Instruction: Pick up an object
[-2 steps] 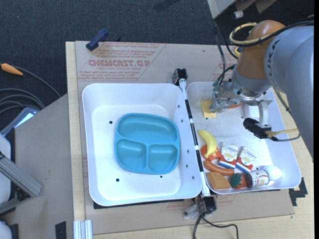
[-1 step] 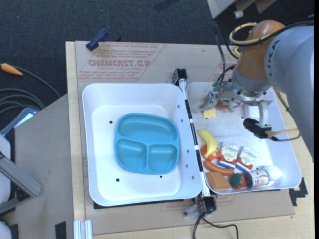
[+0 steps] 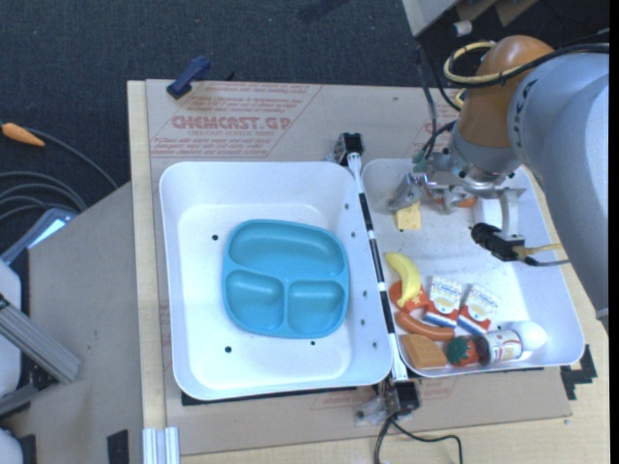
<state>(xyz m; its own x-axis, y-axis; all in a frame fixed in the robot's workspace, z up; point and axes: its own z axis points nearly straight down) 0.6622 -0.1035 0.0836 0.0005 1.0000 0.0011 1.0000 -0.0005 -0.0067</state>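
My gripper point(image 3: 432, 193) hangs over the far end of the right bin point(image 3: 551, 288), below the orange band of the arm. A small yellow wedge point(image 3: 409, 218) lies just in front of it and to its left, close to the gripper, and I see nothing held. Nearer the camera in the same bin lie a banana point(image 3: 406, 276), two small white packets point(image 3: 445, 298) point(image 3: 480, 304), a white bottle point(image 3: 515, 341), an orange sausage point(image 3: 426, 323), a red and green piece point(image 3: 464, 352) and a tan slice point(image 3: 420, 354).
The left bin point(image 3: 189, 211) holds a blue divided plate point(image 3: 285, 278). A black rail point(image 3: 368, 230) runs between the two bins. The right bin's objects crowd its near end.
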